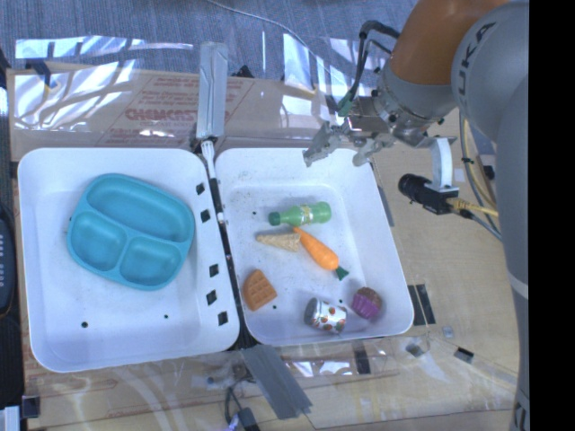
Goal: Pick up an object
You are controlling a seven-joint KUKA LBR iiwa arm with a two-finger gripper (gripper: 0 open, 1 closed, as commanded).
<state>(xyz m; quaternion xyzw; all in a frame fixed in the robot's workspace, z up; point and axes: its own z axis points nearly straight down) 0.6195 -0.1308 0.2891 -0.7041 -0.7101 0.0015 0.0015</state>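
Approach step: hand over far rim of right bin, nothing held.

Camera view: two-finger hand (340, 151) hovers above the far edge of the right-hand shallow white bin (386, 232), fingers spread and nothing between them. No grasp begun yet, by my reading. Candidates lie in that bin: green plastic bottle (301, 215) on its side near mid-bin, orange toy carrot (319, 249) slanting just beside it, pale tan cone (279, 240) touching the carrot's top, orange ridged wafer (259, 289) toward the near-left corner, patterned small can (326, 316) and purple round piece (367, 303) along the near edge. Teal divided plastic tray (131, 232) sits in the left white bin (36, 268). Next move likely calls for travel inward, descent over the bottle, closest to the hand, fingers across its narrow width.
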